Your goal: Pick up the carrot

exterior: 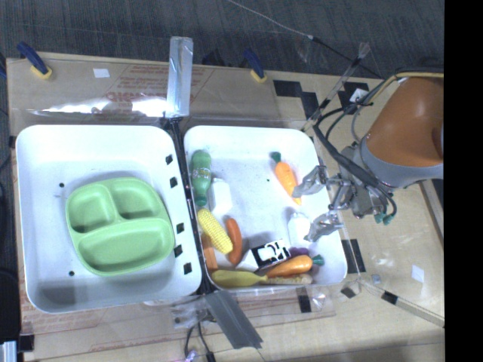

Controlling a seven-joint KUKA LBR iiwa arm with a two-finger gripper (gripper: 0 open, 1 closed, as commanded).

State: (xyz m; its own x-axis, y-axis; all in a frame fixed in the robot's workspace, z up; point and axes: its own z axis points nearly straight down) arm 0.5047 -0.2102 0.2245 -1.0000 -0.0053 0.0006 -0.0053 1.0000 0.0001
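Note:
A small orange carrot [285, 176] with a green top lies in the right bin [249, 138], near its right wall. My gripper [318, 202] hovers over that wall, just right of the carrot and a little nearer the front. It is open, with nothing between the fingers. The upper fingertip [310, 180] is close to the carrot's lower end; I cannot tell if it touches. A second, longer orange vegetable [291, 265] with a green tip lies at the bin's front right.
The right bin also holds a green cucumber [201, 172], corn [214, 230], a red-orange sausage [235, 241], a yellow banana [237, 278], a black-and-white item [269, 252] and white blocks [221, 196]. A green divided plate [117, 223] sits in the left bin [34, 202].

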